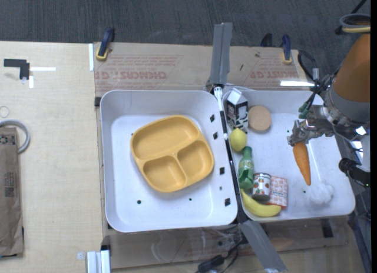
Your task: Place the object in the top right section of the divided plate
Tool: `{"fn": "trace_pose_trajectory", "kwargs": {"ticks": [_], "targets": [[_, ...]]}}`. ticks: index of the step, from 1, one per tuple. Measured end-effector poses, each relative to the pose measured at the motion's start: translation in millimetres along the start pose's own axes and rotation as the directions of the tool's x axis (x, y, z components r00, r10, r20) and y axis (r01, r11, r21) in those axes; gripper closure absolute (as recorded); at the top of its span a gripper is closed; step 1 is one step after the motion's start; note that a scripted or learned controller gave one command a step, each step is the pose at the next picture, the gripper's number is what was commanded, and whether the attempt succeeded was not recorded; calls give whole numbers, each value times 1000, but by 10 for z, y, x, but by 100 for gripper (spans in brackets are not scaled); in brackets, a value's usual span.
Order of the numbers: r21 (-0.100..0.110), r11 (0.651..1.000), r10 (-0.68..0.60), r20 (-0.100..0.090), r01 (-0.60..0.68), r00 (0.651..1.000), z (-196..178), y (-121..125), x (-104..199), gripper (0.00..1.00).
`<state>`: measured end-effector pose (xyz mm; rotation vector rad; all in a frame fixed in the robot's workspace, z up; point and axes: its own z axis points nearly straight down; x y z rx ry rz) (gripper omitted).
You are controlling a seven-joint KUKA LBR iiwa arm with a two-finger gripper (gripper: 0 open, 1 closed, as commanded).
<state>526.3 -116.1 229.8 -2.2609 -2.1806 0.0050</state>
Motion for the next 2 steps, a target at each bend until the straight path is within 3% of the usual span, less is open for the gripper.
{"fn": "trace_pose_trajectory", "kwargs": {"ticks": [1, 2], "targets": [[-1, 858, -513, -1, 513, 858, 391, 326, 620, 100], [1, 954, -300, -1, 300, 954, 391, -72, 1427, 100]]}}
